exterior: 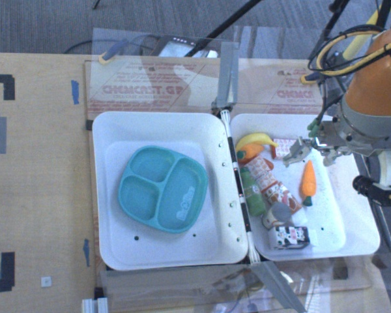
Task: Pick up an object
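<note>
My gripper (311,154) hangs over the far part of the right bin (352,237), open, with its fingers spread wide and nothing between them. An orange carrot (308,178) lies just in front of it on the bin floor. To the left, along the bin's inner wall, lie a yellow banana (256,139), an orange round fruit (249,151), a red-and-white packet (268,181) and a green item (253,197). A grey piece (279,212) and a black-and-white box (290,237) sit toward the front.
The left bin (111,135) holds a teal divided plate (163,188). The orange-banded arm (373,90) and its cables come in from the upper right. A metal divider (225,83) stands behind the two bins.
</note>
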`<state>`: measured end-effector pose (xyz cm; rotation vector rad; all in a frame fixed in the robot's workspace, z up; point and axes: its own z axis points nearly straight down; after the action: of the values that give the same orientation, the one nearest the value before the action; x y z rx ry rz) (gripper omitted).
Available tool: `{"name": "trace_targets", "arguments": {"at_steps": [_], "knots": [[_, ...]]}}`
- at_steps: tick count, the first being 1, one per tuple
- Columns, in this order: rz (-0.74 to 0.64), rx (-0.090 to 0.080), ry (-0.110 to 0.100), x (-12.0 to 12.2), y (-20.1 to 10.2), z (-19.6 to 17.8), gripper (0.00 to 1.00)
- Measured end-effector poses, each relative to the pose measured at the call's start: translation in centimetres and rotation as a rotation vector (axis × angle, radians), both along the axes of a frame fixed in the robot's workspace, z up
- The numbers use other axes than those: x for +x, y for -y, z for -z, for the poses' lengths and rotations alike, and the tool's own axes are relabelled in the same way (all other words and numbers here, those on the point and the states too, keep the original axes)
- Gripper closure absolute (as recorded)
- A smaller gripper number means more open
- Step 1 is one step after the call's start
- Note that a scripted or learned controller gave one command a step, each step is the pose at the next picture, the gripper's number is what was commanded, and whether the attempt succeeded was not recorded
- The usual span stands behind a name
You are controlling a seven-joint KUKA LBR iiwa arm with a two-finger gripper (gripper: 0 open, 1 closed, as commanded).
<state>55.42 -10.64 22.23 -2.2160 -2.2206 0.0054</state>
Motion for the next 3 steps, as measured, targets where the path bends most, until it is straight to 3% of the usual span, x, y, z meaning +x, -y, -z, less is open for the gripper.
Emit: {"name": "trace_targets", "arguments": {"at_steps": [1, 2, 3], "knots": [[0.062, -0.002, 0.005, 1.2, 2.8, 12.2, 0.0], [-0.015, 0.0, -0.053, 9.6, 1.0, 13.9, 0.0], [-0.015, -0.004, -0.053, 9.7, 1.1, 13.1, 1.0]]}}
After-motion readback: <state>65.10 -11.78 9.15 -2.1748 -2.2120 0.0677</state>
